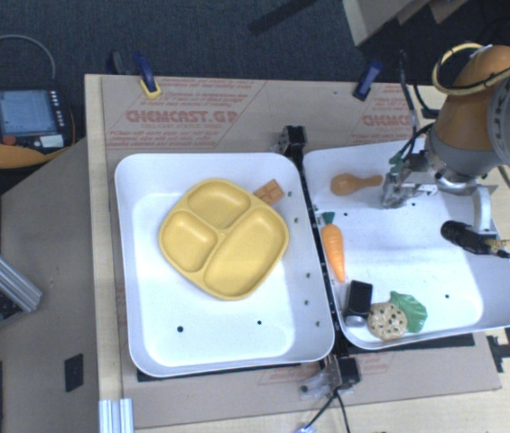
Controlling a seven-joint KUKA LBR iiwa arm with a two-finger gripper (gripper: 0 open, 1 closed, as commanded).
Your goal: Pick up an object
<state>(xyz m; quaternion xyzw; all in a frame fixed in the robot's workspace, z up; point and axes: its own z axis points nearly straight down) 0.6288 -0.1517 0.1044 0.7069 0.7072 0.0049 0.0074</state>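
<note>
You see the gripper (399, 190) low over the right bin (498, 309), just beside the wooden spoon (356, 184) lying near the far wall, likely lined up for a grab, though you cannot tell how the claw is set.

Yellow plate (224, 238), orange carrot (333, 251), white bins (146, 332), grn leaf (410, 309).

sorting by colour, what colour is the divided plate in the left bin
Yellow; the plate shows clearly in the camera view.
</note>
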